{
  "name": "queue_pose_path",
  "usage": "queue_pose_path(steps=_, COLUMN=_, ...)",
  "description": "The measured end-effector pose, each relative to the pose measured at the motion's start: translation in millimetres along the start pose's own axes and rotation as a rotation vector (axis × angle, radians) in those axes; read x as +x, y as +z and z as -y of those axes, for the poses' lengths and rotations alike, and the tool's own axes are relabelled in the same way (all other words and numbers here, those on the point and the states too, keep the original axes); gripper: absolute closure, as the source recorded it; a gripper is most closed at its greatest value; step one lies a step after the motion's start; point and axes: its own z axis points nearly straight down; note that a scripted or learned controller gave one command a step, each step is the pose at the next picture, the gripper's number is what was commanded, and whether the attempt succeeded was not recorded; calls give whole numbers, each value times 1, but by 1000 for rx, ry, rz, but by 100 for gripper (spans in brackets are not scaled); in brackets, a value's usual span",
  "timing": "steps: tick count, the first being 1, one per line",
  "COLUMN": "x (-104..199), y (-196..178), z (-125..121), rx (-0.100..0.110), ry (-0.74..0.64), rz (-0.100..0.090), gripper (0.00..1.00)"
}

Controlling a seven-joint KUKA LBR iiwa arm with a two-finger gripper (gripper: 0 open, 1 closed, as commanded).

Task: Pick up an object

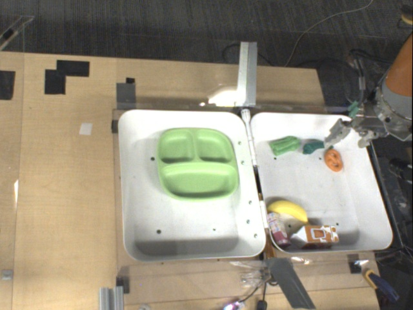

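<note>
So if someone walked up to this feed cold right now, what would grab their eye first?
Probably the green divided plate, lying flat in the middle of the left bin. Next, the clutter in the right bin: a yellow banana among small packages at the near-left corner, green items near the far wall, and an orange object just below the gripper at the far-right.

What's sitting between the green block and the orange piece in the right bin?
In the camera view, a small teal object lies between the green block and the orange piece, touching or nearly touching the block.
</note>
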Motion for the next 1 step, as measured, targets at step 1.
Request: queue_pose_path(steps=1, x=-14, y=136, z=-46, rx=-6, ry=-129, rz=3, gripper=0)
